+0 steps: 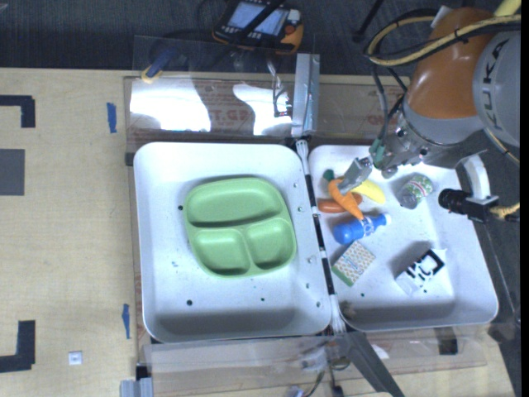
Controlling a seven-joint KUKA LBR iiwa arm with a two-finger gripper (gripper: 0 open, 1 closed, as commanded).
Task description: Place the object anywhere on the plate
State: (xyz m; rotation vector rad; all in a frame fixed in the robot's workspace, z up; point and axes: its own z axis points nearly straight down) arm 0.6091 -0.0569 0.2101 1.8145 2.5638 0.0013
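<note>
The pincer [357, 174] is hovering over the carrot [340, 197] among the right bin's [471, 292] clutter, its spread undeterminable from here, probably lining up a pick for the green plate [240, 223] in the left bin [161, 246].

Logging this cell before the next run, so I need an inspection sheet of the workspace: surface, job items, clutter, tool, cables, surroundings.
Surface: two shallow white bins side by side on a wooden bench; left bin, right bin.
Job's things: green three-compartment plastic plate in the left bin, nothing on it.
Clutter: right bin holds an orange carrot-shaped toy, yellow piece, blue bottle, patterned packet, black-and-white box, small round jar.
Tool: tool low over the orange and yellow items; grip unclear.
Cables: yellow and black cables loop over the arm.
Surroundings: handheld controller behind the bench.
</note>
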